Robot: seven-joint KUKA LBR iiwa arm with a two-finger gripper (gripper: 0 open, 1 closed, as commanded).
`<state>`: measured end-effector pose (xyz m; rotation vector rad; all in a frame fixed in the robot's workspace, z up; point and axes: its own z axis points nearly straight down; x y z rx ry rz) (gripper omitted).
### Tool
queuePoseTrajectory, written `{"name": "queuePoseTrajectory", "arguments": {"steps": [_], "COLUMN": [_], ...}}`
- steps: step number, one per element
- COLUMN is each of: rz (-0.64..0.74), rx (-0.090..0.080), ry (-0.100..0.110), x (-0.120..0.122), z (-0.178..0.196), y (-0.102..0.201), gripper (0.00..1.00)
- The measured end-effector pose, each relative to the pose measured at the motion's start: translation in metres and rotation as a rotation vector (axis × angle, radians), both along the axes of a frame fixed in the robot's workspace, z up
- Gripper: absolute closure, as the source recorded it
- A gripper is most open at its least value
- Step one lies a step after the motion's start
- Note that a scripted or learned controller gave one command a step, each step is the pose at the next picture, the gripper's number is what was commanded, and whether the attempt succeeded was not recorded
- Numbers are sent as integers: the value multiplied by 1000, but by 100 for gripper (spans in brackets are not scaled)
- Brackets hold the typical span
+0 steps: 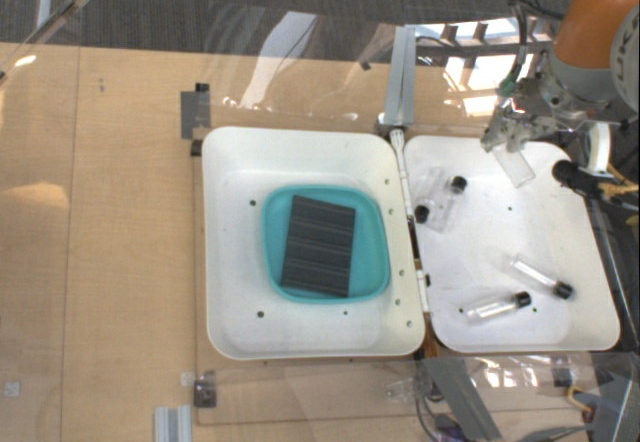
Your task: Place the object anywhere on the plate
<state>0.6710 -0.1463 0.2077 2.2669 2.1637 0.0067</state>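
At upper right, your arm (600, 20) is running off the frame, and its gripper (510, 135) is hanging over the right bin (590, 320); glare is stopping you telling its state. Clear vials (495, 305) are lying below. Your dark block (319, 245) is lying on the teal plate (375, 265), left bin (230, 310).

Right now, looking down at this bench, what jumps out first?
A dark ribbed block lies on a teal plate in the middle of the left white bin. In the right bin clear vials with black caps lie scattered. At its far corner hangs the arm's claw under an orange band.
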Motion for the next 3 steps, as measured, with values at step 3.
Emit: {"name": "queuePoseTrajectory", "arguments": {"steps": [3], "rz": [-416], "rx": [3], "ry": [-6], "x": [-129], "z": [169], "y": [5], "gripper": [0]}}
